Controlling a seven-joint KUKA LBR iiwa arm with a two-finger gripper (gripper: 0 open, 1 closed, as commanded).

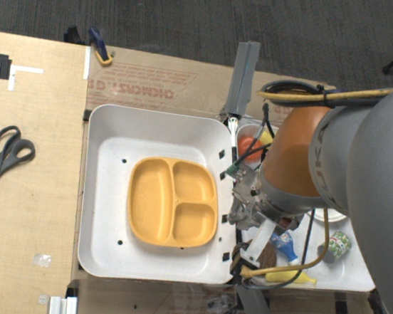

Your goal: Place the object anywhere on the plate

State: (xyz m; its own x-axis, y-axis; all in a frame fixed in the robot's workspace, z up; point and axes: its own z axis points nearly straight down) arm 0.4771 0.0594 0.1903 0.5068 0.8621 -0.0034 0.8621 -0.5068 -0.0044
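Hovering over right bin (353, 277), I kept gripper (255, 229) above clutter for pick; plate (173, 201) waited in left bin (100, 176); finger state I couldn't tell.

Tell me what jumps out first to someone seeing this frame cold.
The yellow three-compartment plate sits in the middle of the left white bin. The grey arm with its orange band looms over the right bin, covering much of its small objects. Black-handled scissors lie on the bench at far left.

One fixed overhead camera, slanting down on both bins (98, 197).
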